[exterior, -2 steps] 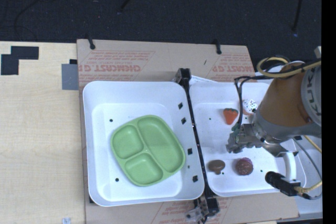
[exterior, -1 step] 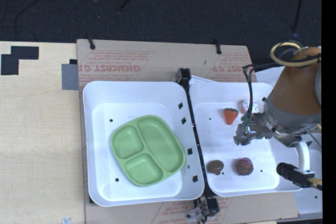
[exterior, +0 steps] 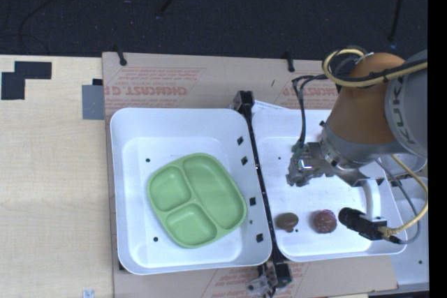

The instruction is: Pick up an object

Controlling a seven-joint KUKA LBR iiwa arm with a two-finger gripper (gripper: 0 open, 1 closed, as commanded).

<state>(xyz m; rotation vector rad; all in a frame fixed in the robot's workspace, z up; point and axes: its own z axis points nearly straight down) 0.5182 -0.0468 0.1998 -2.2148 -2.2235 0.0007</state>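
Note:
A green divided plate (exterior: 196, 199) lies in the left bin (exterior: 133, 129). In the right bin (exterior: 279, 143) two small things rest near the front wall: a brown roundish piece (exterior: 286, 221) and a dark red roundish piece (exterior: 324, 221). My gripper (exterior: 302, 173) hangs over the middle of the right bin, behind and above the two pieces and apart from them. Nothing shows between its fingers.
A black divider rail (exterior: 253, 171) runs between the two bins. Cardboard (exterior: 174, 84) lies under and behind the bins, and light wooden bench top (exterior: 49, 171) stretches to the left.

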